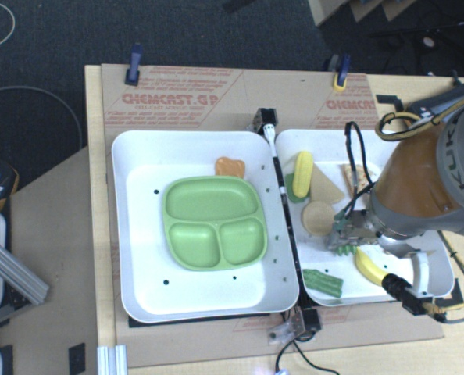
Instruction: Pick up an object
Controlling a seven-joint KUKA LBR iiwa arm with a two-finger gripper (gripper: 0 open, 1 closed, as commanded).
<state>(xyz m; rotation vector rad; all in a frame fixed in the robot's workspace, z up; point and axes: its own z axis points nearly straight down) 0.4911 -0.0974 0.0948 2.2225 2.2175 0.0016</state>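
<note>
The arm crowds the right bin, so a blind descent could clip the banana just beside the jaws, or the tan disc beside them; whether they stand open, I cannot tell

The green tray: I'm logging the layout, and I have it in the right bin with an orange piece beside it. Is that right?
Not quite. The camera view shows the green tray in the left bin, not the right one. The orange piece does lie beside it, just past its far edge.
</note>
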